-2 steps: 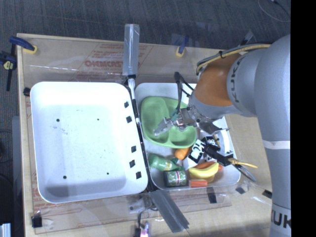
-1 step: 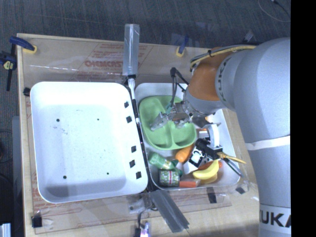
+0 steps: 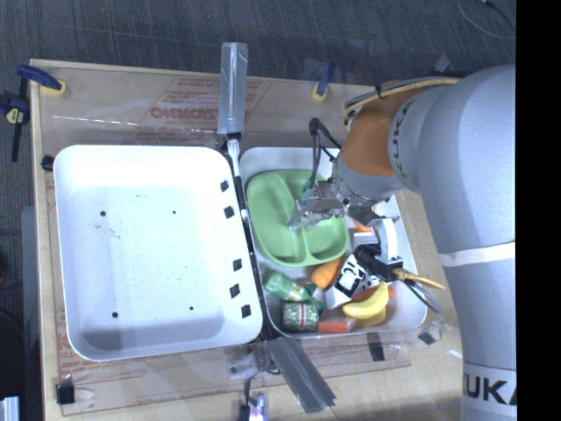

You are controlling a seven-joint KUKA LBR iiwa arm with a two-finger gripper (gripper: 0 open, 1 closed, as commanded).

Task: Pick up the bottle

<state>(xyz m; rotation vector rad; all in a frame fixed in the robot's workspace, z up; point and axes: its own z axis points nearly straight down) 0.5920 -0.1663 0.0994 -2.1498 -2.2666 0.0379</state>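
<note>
The green bottle (image 3: 287,286) is left lying in the right bin (image 3: 412,323); whether the fingers (image 3: 308,210) are parted cannot be told.

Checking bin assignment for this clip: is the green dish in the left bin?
No, the green dish lies in the right bin, beside the banana.

Glossy white plastic bins (image 3: 140,261), a smooth green plastic dish (image 3: 280,217), pale wooden bench (image 3: 131,95).
</note>
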